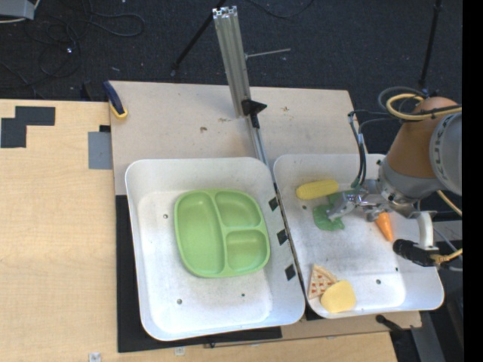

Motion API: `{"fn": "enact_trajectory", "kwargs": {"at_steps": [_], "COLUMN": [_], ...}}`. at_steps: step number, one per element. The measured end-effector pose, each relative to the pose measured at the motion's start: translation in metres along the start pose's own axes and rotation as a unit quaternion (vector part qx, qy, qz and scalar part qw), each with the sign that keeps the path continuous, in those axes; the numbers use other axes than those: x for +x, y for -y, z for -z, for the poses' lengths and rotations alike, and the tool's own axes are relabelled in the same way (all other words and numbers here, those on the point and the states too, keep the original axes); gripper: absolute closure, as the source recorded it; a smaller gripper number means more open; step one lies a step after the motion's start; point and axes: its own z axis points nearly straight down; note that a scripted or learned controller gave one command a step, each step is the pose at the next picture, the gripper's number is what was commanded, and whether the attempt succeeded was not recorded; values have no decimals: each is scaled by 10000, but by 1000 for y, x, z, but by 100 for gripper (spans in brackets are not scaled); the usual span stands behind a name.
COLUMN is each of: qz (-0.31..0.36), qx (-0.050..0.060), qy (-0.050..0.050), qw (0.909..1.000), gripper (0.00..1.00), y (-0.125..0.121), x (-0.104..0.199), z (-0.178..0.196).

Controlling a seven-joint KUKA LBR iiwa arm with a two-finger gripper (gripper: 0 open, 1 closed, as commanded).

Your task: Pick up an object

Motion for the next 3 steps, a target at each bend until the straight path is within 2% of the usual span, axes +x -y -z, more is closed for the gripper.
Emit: {"fn": "enact_trajectory", "kwargs": {"at_steps": [1,2,3], "qz": [2,-4,6], "qx": [-53,0,-13], "qy": [-1,20,21], "qw": [10000,10000,10000], "gripper": [100,100,100], "y": [-3,1,2], "x": [0,-5,-3], "z": [15,59,122]}}
